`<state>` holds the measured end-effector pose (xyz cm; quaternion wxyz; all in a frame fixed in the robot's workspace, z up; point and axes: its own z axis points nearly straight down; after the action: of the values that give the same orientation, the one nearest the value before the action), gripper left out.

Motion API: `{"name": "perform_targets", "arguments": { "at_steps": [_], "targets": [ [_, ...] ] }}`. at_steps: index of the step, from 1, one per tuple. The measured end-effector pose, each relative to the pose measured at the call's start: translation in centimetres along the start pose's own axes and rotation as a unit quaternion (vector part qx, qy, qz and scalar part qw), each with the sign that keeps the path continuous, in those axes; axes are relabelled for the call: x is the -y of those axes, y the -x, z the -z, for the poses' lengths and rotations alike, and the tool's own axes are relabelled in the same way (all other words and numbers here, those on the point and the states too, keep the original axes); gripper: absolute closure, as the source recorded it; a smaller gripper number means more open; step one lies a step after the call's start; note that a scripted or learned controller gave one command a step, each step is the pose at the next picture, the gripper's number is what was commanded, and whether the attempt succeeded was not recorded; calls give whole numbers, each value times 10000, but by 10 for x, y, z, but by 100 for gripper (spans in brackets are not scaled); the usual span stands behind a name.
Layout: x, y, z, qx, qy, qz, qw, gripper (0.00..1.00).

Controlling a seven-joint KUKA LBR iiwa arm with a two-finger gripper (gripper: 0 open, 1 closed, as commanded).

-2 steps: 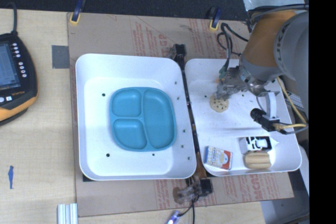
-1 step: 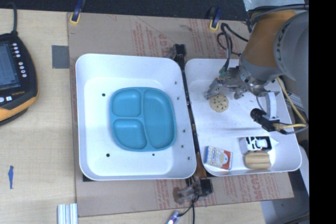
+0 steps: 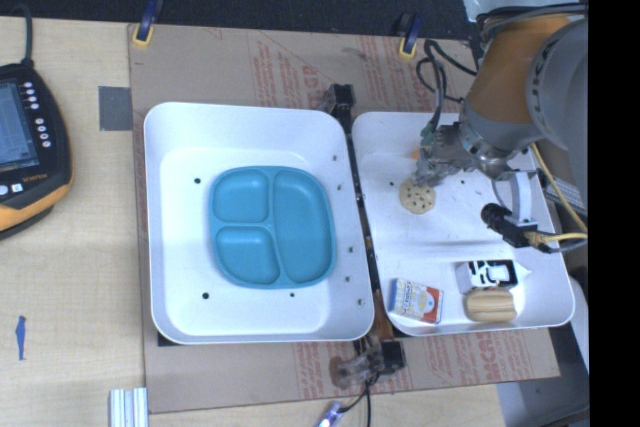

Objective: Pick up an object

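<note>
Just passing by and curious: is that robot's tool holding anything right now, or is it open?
Tool: above the cookie in the right bin; open or closed cannot be told, and nothing is visibly held.

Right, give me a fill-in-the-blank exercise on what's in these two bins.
1. The divided plate in the left bin is coloured ____.
2. That plate has ____ compartments.
3. The round cookie lies in the ____ bin.
4. The gripper hangs just above the ____.

Missing words: blue; three; right; cookie
</note>
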<state>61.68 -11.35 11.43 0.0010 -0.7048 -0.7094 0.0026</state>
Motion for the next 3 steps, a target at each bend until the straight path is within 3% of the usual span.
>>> {"name": "perform_targets", "arguments": {
  "at_steps": [1, 2, 3],
  "targets": [
    [0, 0, 0, 1, -1, 1, 10000, 0],
    [-4, -19, -23, -6, 1, -3, 10000, 0],
    [-40, -13, -22, -14, 12, -7, 10000, 0]
  ]
}}
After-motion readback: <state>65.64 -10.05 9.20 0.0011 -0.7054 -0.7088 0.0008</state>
